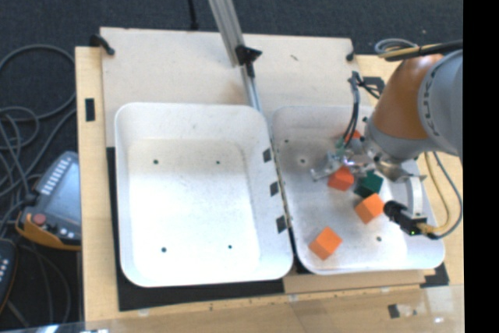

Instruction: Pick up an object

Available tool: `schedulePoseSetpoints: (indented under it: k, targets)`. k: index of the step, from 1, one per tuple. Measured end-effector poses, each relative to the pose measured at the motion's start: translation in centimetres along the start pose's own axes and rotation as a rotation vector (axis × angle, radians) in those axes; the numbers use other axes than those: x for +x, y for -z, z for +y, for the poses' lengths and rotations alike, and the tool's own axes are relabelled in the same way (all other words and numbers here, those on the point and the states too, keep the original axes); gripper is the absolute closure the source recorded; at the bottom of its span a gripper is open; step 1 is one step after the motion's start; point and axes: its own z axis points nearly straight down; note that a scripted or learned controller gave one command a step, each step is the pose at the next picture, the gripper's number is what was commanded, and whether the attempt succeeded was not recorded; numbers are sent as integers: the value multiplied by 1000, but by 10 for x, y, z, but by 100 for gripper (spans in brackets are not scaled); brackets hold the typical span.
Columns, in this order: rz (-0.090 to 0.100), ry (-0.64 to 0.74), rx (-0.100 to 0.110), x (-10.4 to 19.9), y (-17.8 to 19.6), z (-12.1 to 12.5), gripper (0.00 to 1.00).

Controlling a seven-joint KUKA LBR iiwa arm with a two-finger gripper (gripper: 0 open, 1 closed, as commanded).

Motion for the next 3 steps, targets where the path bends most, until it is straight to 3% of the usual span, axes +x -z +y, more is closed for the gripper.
schedulePoseSetpoints:
  k: [2, 3]
  targets:
    - [-4, -2, -1, -7, -2, 1, 0]
    - [6, -4, 21, -6, -11, 5, 0]
